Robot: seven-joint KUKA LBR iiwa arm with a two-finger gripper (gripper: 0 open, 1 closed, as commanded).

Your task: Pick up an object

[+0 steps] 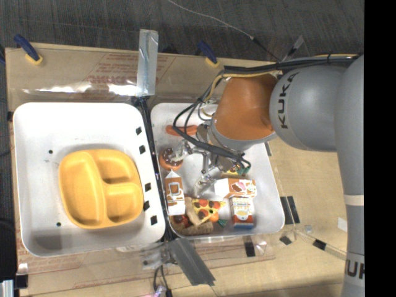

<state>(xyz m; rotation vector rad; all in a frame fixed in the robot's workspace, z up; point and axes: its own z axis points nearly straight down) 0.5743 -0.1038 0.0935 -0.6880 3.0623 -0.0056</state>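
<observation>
Toy foods (210, 210) fill right bin (267, 166); yellow tray (99, 187) in left bin (37, 135)

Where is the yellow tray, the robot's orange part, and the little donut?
yellow tray (99, 187), camera view, on its middle divider.
orange band (244, 107), camera view, on its rounded top.
donut (169, 158), camera view, on its ring.

Grey arm (322, 110) reaching in from the right, orange band (246, 107) above the wrist, tool (207, 175) pointing down, cables looped around the wrist
</observation>
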